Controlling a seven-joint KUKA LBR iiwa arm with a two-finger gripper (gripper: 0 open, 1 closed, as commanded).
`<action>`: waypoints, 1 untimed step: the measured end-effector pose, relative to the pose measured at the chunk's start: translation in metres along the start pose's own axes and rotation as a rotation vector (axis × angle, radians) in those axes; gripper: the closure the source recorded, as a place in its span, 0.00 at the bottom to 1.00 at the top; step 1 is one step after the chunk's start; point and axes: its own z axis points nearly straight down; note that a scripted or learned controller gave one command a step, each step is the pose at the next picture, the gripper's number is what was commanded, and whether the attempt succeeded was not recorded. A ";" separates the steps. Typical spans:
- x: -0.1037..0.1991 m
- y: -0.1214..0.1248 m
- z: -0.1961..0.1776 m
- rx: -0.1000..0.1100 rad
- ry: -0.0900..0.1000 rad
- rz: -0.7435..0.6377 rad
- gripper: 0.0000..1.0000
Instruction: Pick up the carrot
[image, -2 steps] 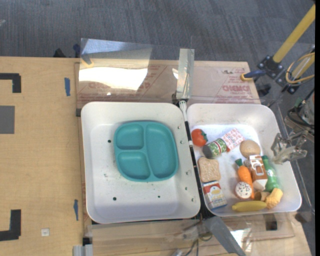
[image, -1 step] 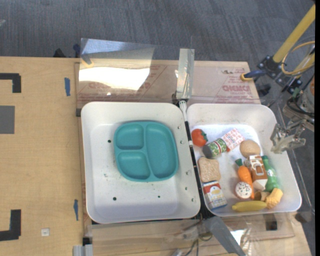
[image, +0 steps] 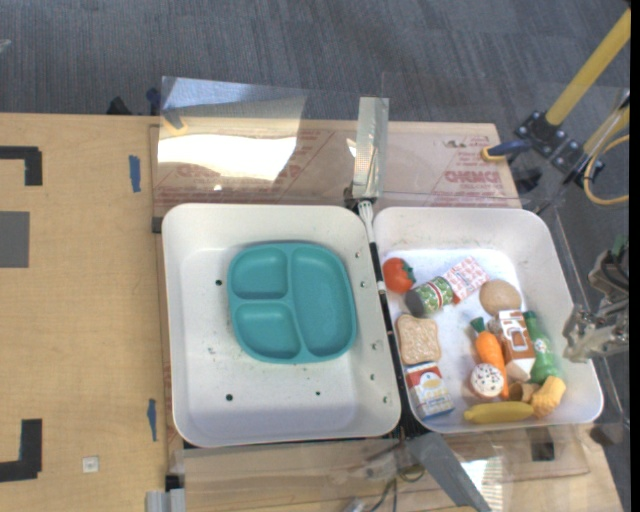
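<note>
Currently, we find the carrot (image: 488, 347) lying in the right bin (image: 560, 250), between the bread slice (image: 419, 340) and a small carton (image: 516, 336), untouched. At the bin's right edge we see the gripper (image: 590, 335); how it is set we cannot tell. We judge approach, grasp and lift all remain.

Glossy plastic carrot (image: 489, 348); smooth white plastic bins (image: 190, 300).
</note>
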 end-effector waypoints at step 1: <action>-0.086 0.067 -0.014 -0.003 -0.001 -0.232 1.00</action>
